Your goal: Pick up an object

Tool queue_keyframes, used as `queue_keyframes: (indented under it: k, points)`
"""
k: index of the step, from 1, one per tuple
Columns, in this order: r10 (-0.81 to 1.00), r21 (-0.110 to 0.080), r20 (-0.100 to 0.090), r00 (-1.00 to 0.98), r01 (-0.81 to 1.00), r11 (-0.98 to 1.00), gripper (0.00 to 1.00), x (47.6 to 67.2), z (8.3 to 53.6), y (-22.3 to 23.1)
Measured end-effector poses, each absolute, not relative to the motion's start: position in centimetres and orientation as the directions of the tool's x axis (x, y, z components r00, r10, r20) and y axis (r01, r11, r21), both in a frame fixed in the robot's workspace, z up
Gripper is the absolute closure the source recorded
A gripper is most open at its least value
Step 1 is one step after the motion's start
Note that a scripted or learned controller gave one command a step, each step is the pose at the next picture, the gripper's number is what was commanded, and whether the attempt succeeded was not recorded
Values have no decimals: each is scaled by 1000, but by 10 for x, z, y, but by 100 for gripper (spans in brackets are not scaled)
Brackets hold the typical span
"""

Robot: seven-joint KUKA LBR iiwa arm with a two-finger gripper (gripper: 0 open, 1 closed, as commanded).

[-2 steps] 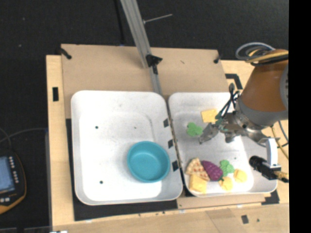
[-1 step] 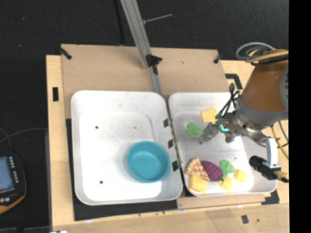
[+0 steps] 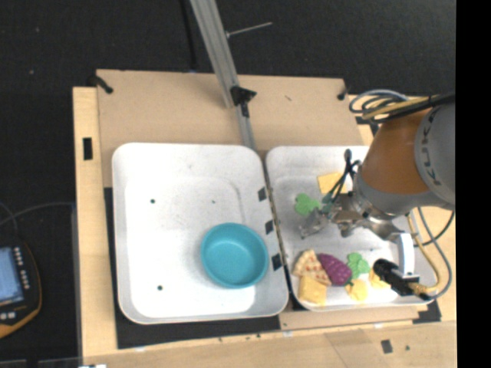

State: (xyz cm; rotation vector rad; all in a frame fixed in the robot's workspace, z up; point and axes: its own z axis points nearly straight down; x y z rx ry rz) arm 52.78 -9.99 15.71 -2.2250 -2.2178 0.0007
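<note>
The grey arm (image 3: 430, 148) is reaching in from the right, its orange band (image 3: 391, 156) showing above the wrist. The gripper (image 3: 314, 222) is pointing down and left.

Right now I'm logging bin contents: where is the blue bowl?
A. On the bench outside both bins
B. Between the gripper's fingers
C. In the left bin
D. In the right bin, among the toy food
C: the blue bowl sits in the left bin, near its lower right corner, apart from the gripper over the right bin.
</note>
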Motion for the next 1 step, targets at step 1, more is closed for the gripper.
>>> queue_keyframes:
  k: [1]
  points:
    - [1000, -4, -1, 2, 1000, -2, 0, 527, 104, -101]
